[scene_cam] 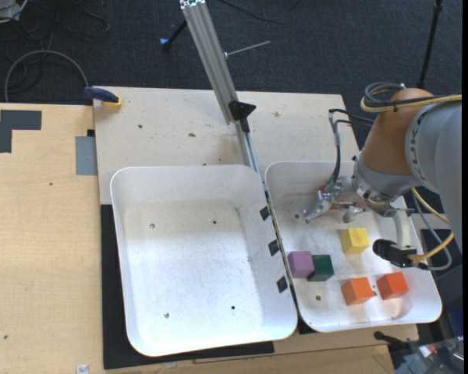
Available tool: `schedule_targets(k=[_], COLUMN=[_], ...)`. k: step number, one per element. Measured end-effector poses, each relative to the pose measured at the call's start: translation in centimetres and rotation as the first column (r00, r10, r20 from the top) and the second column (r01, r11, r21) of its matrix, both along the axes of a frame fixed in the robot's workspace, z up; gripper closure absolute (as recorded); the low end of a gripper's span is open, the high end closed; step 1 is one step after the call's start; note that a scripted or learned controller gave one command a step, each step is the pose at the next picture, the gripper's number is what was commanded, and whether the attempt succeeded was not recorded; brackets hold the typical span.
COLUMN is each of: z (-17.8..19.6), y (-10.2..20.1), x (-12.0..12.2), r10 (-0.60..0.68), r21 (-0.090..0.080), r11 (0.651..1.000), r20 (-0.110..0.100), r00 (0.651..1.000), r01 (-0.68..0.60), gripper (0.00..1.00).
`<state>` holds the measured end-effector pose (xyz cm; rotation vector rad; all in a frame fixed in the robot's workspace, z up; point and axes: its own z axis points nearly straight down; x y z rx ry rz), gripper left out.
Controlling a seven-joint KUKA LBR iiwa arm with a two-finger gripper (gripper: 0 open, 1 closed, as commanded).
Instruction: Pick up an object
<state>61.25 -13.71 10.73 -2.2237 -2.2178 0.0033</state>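
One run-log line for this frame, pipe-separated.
claw: in right bin, above blocks, nothing seen held | right bin: yellow block, purple block, green block, orange block, red block

Grey arm [441,142] – orange band [390,142] above wrist – looped cables, metal pincer [316,207].

The arm [409,142] runs off the frame at three o'clock, so its base is cut away, and its bulk covers the right bin's [296,201] far corner at about one o'clock. The gripper [321,205] below the wrist is small and tangled with cables; its exact form is hard to read. A pale object [396,308] at the bin's five o'clock corner blends into the white wall, too faint to identify. The slanted aluminium rail [214,57] hides part of the bench behind it.
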Motion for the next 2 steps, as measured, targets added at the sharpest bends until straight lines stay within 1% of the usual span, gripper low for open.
schedule_targets(k=[1,2], z=[2.6,3.7], y=[0.5,-4.7], x=[4.8,5.6], r10=[0.001,0.000], r21=[0.004,-0.002], r11=[1.000,1.000], r20=[-0.019,0.002], r00=[1.000,1.000], r01=[-0.001,0.000], gripper=[0.00,0.00])
